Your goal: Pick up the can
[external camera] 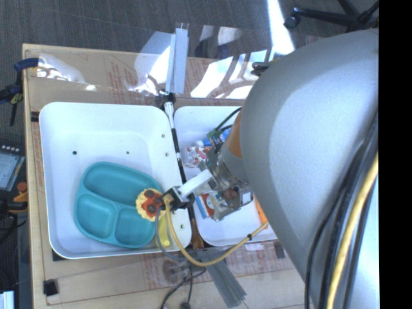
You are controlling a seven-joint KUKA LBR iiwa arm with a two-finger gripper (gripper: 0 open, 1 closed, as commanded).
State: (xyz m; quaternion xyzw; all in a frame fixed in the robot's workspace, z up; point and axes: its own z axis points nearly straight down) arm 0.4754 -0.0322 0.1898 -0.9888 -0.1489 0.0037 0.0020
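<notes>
Grey carpet (96, 11) is seen behind the bench (96, 66). Much of the right bin (193, 124) is covered by the arm (315, 147). A teal divided plate (109, 211) lies in the left bin (84, 127). The gripper (222, 195) hangs over the right bin; its state cannot be told. The can (206, 205) is glimpsed beneath it.

The arm (315, 147) filled the right of the frame as a large, smooth, rounded grey casing. An orange band (235, 139) showed at its left edge, above a metallic wrist assembly (225, 188). A yellow cable (212, 253) looped below it, at lower centre.
</notes>
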